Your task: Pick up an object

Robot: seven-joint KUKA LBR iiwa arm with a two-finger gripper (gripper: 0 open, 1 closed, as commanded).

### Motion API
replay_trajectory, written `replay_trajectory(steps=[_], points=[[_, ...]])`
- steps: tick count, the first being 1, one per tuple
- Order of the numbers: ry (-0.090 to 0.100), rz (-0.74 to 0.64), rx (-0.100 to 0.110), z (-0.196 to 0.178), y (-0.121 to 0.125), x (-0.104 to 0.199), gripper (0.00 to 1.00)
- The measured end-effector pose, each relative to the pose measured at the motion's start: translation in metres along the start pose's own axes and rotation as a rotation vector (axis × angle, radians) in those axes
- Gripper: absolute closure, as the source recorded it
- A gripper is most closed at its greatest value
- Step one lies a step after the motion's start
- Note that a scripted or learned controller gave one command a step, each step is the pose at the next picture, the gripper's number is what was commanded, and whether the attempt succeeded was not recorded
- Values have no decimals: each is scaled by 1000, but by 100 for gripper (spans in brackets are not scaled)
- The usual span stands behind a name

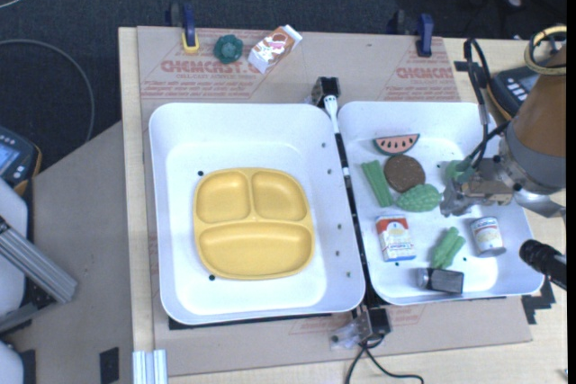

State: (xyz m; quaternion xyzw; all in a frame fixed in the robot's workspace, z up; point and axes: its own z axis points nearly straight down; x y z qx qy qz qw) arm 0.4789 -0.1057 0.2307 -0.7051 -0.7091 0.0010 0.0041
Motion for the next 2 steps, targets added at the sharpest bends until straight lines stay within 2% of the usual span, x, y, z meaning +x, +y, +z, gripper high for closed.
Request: replay_trajectory(steps=[1, 2], points=[[-3, -4, -14, -53, 2, 73, 100], [-1, -2, 1, -6, 2, 142, 100]])
